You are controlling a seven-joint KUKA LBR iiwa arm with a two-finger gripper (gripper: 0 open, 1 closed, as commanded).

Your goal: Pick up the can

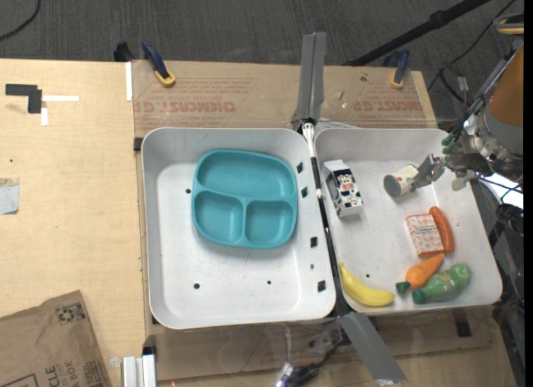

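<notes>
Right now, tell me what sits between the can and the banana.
In the camera view, bare white bin floor lies between the can and the banana. The small carton sits left of that line, the pink packet right of it.

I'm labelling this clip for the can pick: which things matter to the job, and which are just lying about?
Belongs to the job:
can, lying on its side in the right bin
gripper, beside the can

Lying about:
teal tray
small carton
banana
carrots
green bottle
</notes>
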